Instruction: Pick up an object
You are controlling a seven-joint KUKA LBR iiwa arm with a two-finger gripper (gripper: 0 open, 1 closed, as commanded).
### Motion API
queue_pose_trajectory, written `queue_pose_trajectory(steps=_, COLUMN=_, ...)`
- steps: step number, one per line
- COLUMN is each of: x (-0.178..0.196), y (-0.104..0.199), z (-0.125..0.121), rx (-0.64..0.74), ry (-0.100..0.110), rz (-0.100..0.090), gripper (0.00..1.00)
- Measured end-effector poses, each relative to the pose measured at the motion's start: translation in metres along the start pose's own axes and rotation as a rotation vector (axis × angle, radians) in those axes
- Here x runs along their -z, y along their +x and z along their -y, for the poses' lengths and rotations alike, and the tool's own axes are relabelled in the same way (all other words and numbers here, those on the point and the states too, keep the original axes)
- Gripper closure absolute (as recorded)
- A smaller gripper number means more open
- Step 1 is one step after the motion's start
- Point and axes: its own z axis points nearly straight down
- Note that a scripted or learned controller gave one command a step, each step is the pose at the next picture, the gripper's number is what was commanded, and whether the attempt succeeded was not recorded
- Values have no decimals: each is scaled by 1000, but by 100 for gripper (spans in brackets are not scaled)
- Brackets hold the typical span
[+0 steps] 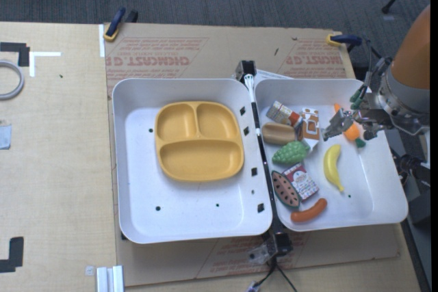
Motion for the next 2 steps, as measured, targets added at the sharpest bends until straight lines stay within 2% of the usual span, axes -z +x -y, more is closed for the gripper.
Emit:
queue_pose_trajectory(steps=1, x=-129, y=-29, z=25, rx=288, ry=-1, rz=0, gripper=0)
queue_pose_trajectory(steps=2, x=-153, y=-4, z=33, rx=524, ry=-7, rz=3, gripper=0)
